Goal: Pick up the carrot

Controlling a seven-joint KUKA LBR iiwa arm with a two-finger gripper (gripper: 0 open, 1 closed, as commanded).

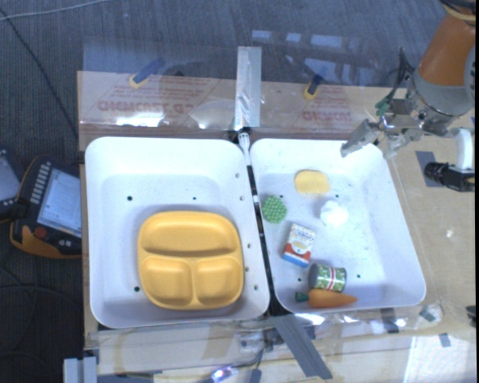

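1. Far left, off the bench, a handheld control pendant with an orange-edged case and a lit screen lies on the dark floor.
2. Left bin: a yellow divided tray sits flat in it, three compartments facing up.
3. Over the divider and into the right bin: a green bumpy ball lies just beside the inner wall.
4. Behind it, a flat yellow piece, and near that a small white lump.
5. Mid-bin, a small red-and-white carton lies tilted.
6. At the near wall, a green-labelled can lies on its side, touching the carrot, which lies lengthwise along that wall, green end to the left.
7. Top right, the end effector hovers above the bin's far right corner, well apart from the carrot; whether it's apart or together, I cannot tell.
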